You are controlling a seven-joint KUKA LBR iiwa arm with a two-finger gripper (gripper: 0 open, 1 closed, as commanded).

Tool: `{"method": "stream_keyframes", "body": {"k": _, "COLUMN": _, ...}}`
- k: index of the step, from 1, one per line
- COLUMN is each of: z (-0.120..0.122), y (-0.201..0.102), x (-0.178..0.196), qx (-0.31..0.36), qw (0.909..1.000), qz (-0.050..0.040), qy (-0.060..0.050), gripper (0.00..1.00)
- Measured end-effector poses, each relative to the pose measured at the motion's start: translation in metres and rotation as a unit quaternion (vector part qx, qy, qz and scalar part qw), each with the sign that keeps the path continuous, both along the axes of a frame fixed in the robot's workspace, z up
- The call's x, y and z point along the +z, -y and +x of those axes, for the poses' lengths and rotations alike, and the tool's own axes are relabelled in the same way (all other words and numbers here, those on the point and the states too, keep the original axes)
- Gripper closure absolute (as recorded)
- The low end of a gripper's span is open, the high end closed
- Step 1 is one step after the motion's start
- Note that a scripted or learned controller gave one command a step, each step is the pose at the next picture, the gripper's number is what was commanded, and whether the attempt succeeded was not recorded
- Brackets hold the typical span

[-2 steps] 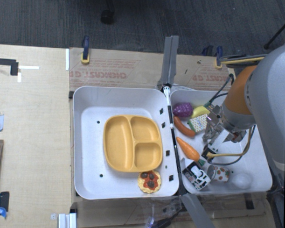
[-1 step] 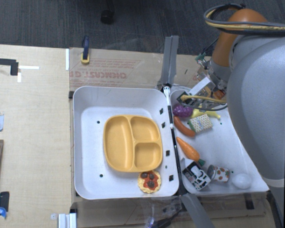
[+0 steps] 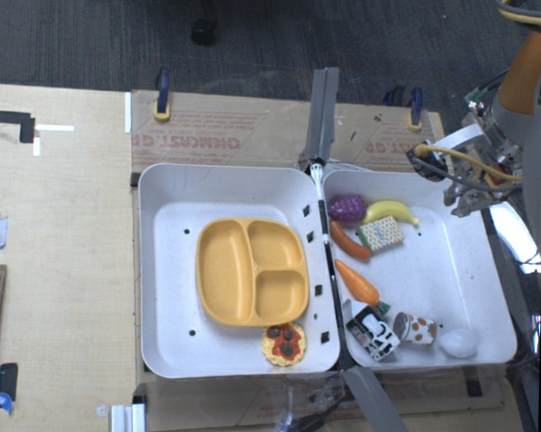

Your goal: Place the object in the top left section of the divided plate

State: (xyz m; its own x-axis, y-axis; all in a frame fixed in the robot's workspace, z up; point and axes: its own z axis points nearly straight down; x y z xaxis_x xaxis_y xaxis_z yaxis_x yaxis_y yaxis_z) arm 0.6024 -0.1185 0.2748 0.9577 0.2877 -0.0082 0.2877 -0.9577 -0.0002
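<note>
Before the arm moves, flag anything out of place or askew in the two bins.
One item stands out: the small pizza toy lies alone in the left bin, touching the lower edge of the yellow divided plate, outside its sections. The other toys lie loose in the right bin. Nothing looks spilled or damaged.

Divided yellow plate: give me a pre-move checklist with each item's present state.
1. Yellow plastic divided plate lies flat in the left white bin: ok.
2. Its top left section is free of objects: ok.
3. Small round toy pizza lies outside the plate, by its lower edge: ok.
4. Gripper sits over the right white bin's upper right corner, apart from the toys: ok.
5. Object held between the fingers: cannot tell.
6. Purple grape bunch, yellow banana and orange carrot lie in the right bin, within sight: ok.
</note>
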Motion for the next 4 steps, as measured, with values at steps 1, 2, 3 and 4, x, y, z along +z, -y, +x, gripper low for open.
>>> {"method": "stream_keyframes", "body": {"k": 1, "z": -0.015, "y": 0.061, "x": -0.186, "qx": -0.044, "qw": 0.999, "qz": 0.0013, "qy": 0.0, "gripper": 1.0}}
{"method": "stream_keyframes", "body": {"k": 2, "z": 0.009, "y": 0.09, "x": 0.12, "qx": -0.043, "qw": 0.9991, "qz": 0.0003, "qy": 0.0, "gripper": 1.0}}
{"method": "stream_keyframes", "body": {"k": 3, "z": 0.046, "y": 0.062, "x": -0.014, "qx": -0.011, "qw": 0.9999, "qz": 0.0011, "qy": -0.001, "gripper": 1.0}}
{"method": "stream_keyframes", "body": {"k": 4, "z": -0.011, "y": 0.064, "x": -0.168, "qx": 0.16, "qw": 0.9872, "qz": 0.0032, "qy": 0.0, "gripper": 1.0}}
